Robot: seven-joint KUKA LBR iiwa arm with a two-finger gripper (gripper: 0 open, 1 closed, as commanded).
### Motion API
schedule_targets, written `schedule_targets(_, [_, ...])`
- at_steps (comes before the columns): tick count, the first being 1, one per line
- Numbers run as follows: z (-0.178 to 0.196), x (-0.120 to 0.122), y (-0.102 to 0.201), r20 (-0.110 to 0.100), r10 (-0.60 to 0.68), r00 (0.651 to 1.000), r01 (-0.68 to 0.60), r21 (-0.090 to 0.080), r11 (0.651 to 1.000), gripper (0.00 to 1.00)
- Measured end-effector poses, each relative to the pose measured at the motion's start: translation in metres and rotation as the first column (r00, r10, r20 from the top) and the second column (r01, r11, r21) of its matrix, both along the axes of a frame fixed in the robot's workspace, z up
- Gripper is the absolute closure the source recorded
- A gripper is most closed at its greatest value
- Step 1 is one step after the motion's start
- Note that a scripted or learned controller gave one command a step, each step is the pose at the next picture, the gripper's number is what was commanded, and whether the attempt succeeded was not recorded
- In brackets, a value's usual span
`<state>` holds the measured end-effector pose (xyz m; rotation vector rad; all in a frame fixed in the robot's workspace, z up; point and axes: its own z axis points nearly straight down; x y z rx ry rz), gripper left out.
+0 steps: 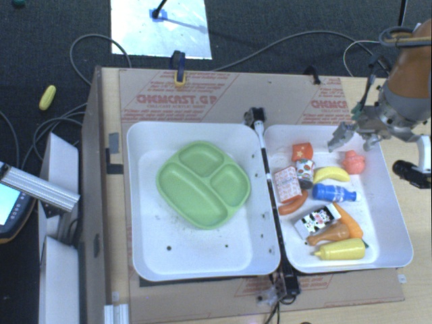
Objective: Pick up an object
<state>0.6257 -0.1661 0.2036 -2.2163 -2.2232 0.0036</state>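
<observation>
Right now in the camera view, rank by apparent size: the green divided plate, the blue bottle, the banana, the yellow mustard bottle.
1. green divided plate, by far the largest
2. yellow mustard bottle
3. blue bottle and banana: too alike to rank

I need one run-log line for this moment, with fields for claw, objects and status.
claw: open, above right bin, holding nothing | nearest: pink toy, banana | left bin: green plate | status: no pick yet

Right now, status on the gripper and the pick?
Gripper above the right bin, far edge, nothing between its fingers. Pink toy nearest, just below it. Banana and blue bottle crowd close by.
</observation>
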Motion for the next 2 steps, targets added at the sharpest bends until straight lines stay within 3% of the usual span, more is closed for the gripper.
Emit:
schedule_targets(1, [-0.1224, 0.0213, 0.0508, 0.002, 0.000, 1.000, 0.000, 0.000, 1.000, 0.00])
schedule_targets(2, [-0.1158, 0.0213, 0.0507, -0.001, 0.003, 1.000, -0.003, 0.000, 1.000, 1.00])
